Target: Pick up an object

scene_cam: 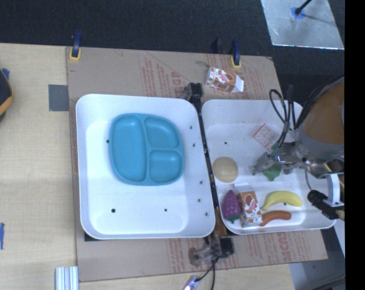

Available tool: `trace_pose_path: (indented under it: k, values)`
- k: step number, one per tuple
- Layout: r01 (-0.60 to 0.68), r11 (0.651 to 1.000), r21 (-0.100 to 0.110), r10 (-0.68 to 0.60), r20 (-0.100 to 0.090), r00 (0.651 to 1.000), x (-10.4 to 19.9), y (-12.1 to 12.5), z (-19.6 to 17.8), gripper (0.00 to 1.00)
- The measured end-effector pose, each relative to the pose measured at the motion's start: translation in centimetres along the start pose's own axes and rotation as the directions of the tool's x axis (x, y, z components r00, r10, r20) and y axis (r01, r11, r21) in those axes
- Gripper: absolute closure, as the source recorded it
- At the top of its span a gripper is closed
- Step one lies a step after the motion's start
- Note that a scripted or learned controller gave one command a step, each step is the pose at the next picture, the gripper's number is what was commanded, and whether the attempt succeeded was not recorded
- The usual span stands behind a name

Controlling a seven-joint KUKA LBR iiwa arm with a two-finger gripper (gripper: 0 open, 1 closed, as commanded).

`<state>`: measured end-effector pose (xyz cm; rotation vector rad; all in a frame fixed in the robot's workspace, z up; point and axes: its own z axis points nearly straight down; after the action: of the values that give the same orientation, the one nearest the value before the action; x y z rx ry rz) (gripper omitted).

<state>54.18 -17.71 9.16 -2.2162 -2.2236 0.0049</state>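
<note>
The right bin holds several small items. A beige round piece lies near its left wall. Along the front are purple grapes, a small carton, a yellow banana and a red sausage. A pink-and-white packet lies toward the back. My gripper reaches in from the right and is low in the bin, right over a green object that peeks out beneath it. Whether the green object is gripped is unclear.
The left bin holds a blue divided plate. A small red-and-white carton lies on the cardboard behind the right bin. Black cables hang from the arm over the bin's right side.
</note>
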Motion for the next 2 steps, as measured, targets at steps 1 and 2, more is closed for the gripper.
trace_pose_path:
  k: [1, 2]
  values:
    - [0.002, 1.0, 0.002, -0.002, 0.001, 1.0, -0.1, -0.01, -1.02, 1.0]
    - [0.003, 1.0, 0.002, -0.003, 0.001, 1.0, -0.1, -0.01, -1.02, 0.0]
